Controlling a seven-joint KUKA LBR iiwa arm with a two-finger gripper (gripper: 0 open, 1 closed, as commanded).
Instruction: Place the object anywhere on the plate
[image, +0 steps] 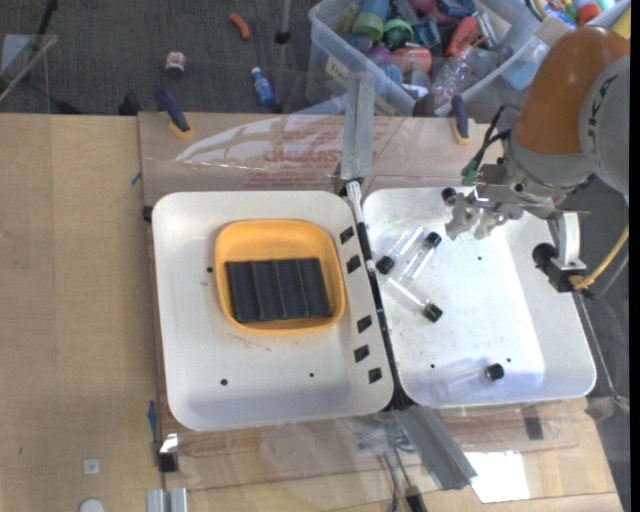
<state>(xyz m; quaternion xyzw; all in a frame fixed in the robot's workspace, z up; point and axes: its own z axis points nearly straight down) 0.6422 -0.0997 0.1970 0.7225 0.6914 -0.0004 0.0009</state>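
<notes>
My fingers (470, 215) hung over right bin (560, 350) upper part; spread or clenched, could not tell. Nearest clear vial (412, 250) lay just camera-left and below, long axis diagonal. Yellow plate (285, 235) farther left.

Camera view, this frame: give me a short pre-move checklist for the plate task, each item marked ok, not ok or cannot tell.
1. Plate in the left bin, upright and reachable: ok.
2. Room on the plate: not ok to assume, a dark ridged block covers most of it; only the yellow rim is bare.
3. Objects to pick: ok, clear black-capped vials lie in the right bin, one more near its front.
4. Gripper over the right bin's back part, near the vials: ok.
5. Anything held between the fingers: cannot tell.
6. Path over the divider between bins: ok, nothing tall on it.
</notes>
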